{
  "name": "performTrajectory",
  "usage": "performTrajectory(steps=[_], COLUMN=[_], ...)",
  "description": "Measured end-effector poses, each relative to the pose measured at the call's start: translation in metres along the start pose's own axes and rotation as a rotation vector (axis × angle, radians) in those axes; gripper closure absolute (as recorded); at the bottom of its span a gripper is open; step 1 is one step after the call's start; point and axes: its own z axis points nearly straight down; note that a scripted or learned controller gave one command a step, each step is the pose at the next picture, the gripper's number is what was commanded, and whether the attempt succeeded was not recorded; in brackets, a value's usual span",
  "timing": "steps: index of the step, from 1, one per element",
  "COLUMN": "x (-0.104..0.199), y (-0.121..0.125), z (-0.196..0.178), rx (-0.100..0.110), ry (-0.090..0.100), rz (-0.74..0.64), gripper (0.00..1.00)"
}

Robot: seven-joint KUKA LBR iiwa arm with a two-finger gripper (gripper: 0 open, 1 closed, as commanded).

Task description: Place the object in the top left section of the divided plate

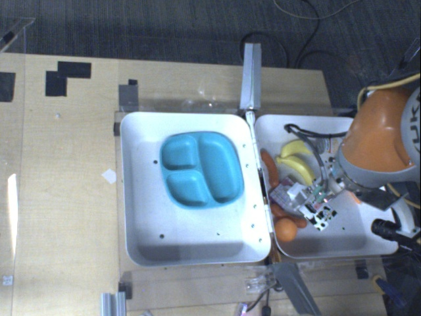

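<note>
A blue divided plate [200, 168] lies in the left white bin [141, 236], with two small sections on its left and one large section on its right. Nothing lies in its top left section [179, 153]. My gripper [288, 196] is low in the right bin [348, 242], over a cluster of toy food. It hangs just below a yellow banana [296, 163] and just above a round orange fruit [286, 230]. A long orange piece [267, 167] lies along that bin's left wall. The gripper's body hides whatever is directly under it.
The raised walls where the two bins meet [260, 176] run between the gripper and the plate. The orange and grey arm [381, 140] covers the right bin's right side. Cables hang by the wrist [309, 135].
</note>
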Motion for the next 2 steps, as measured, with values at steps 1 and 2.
performTrajectory(steps=[1, 2], x=[-0.001, 0.022], y=[0.026, 0.012], z=[-0.051, 0.0], rx=[0.0, 0.0], ry=[-0.001, 0.001], rz=[0.027, -0.445], gripper=[1.0, 1.0])
